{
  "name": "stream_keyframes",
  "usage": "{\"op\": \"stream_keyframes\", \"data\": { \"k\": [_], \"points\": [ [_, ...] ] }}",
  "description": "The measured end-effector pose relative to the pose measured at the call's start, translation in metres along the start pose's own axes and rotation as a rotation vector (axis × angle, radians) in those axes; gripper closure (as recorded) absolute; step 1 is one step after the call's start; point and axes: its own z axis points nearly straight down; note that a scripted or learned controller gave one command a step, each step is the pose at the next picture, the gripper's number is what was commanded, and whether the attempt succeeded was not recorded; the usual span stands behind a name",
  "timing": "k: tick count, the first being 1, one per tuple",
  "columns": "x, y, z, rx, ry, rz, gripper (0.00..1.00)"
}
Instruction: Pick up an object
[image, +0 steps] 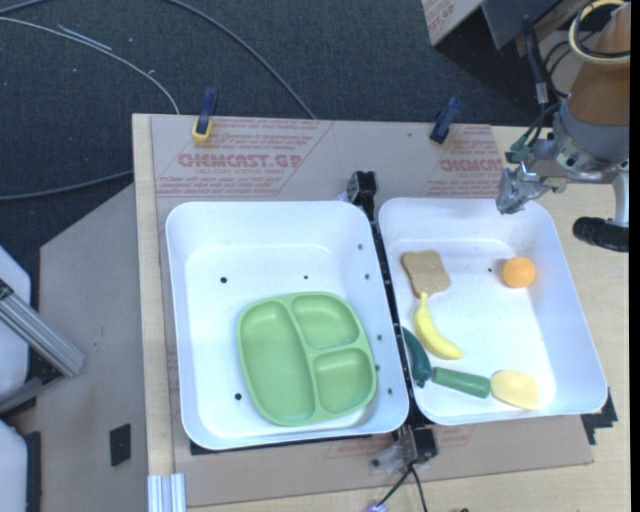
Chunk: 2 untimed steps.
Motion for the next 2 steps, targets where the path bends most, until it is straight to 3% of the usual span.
{"op": "stream_keyframes", "data": {
  "k": [1,2],
  "points": [
    [-0.002,-0.006,-0.049,-0.001,0.0,0.002,1.0],
    [-0.002,-0.005,-0.072,0.002,0.001,0.001,1.0]
  ]
}}
